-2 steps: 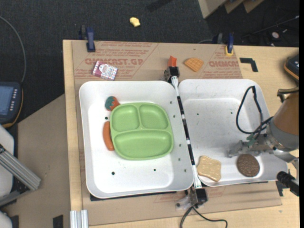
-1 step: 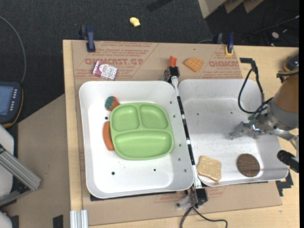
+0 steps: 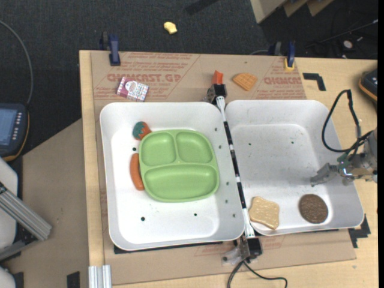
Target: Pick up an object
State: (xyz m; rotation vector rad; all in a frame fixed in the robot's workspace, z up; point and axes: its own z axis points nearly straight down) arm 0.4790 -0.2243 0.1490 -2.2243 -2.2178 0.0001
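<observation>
In the right bin (image 3: 270,125) a brown round patty (image 3: 313,208) lies near the front right corner. A tan bread slice (image 3: 264,212) rests at the front left corner, partly on the rim. My gripper (image 3: 336,173) reaches in over the bin's right side, just above and behind the patty and apart from it. It is small and partly cut off by the view's edge. The left bin (image 3: 120,215) holds a green divided plate (image 3: 177,164). An orange sausage (image 3: 136,171) lies along the plate's left side, and a small green-and-red item (image 3: 141,129) sits at its back left.
A black cable (image 3: 333,120) loops over the right bin's right rim. On the bench behind the bins lie a cracker (image 3: 244,81), a small orange piece (image 3: 217,76) and a pink packet (image 3: 132,89). Blue clamps (image 3: 112,48) hold the board's back edge.
</observation>
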